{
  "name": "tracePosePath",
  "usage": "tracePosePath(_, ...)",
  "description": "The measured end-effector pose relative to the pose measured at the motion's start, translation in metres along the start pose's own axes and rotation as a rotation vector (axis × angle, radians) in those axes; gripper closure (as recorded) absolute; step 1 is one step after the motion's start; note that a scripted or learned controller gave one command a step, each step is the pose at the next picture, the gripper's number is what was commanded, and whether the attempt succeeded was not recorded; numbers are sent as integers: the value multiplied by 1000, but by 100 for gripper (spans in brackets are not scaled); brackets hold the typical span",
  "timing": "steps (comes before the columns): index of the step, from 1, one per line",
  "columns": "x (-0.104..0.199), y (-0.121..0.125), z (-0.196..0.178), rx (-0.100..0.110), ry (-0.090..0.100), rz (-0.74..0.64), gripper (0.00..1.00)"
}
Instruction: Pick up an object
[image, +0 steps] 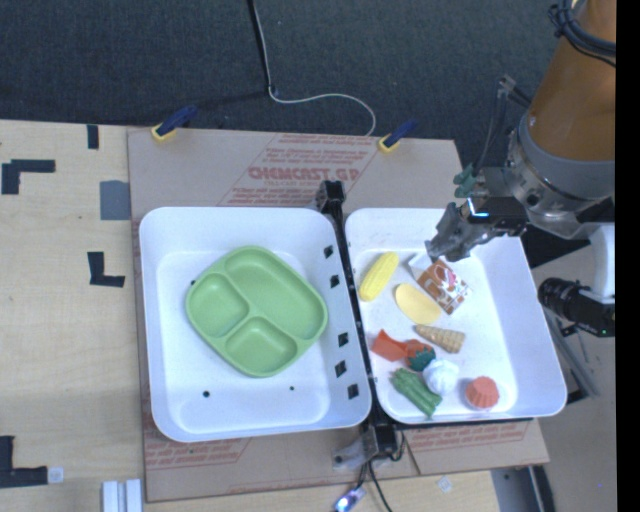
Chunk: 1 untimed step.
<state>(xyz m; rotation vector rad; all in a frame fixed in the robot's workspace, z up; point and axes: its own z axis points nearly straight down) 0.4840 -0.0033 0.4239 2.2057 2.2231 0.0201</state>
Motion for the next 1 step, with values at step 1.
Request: tracePosePath(1, 71, 1, -54, 11, 0, -2, 100)
